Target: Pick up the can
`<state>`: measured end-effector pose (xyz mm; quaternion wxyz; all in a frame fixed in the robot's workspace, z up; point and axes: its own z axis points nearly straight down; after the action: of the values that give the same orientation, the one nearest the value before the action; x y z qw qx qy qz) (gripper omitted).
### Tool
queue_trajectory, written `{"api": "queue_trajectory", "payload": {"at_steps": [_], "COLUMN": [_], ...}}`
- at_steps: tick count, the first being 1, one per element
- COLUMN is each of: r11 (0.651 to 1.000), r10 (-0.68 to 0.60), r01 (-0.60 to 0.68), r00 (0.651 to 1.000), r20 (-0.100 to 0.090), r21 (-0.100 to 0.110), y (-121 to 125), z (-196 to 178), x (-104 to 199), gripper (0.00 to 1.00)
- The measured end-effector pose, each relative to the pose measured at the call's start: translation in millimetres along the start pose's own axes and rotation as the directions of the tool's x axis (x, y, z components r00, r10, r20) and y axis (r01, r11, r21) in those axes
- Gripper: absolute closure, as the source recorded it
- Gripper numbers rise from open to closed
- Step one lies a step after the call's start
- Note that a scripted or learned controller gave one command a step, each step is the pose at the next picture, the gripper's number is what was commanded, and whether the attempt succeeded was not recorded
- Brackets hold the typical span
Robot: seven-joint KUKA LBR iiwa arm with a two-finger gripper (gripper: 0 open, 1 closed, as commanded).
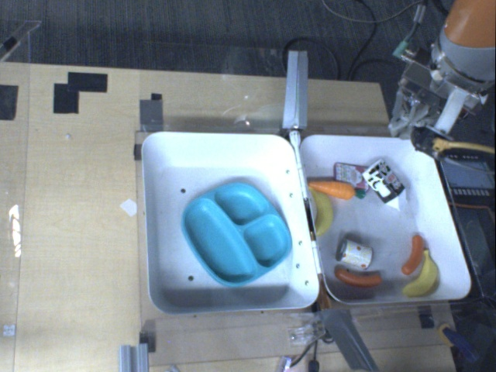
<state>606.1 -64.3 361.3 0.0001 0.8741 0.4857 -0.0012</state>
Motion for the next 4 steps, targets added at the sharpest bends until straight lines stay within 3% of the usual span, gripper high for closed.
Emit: {"api": "queue_trajectory", "payload": {"at_steps": [1, 2, 3, 4], "r11": [1.0, 0.993, 0.994, 1.0], "r10": [-0.006, -0.122, 0.111, 0.03], "r01": [0.006, 0.122, -0.111, -0.03], "r00": [1.0, 0.993, 0.994, 1.0], "r20": [0.0, 0.0, 0.002, -0.001], "r21": [0.0, 0.0, 0.002, 0.0], "y": [-24.0, -81.2, -48.7, -75.0], "z": [-5.8, -33.7, 32.4, 18.1], "x": [91.9, 153.3, 165.8, 215.9], "gripper": [1.0, 1.0, 1.0, 1.0]}}
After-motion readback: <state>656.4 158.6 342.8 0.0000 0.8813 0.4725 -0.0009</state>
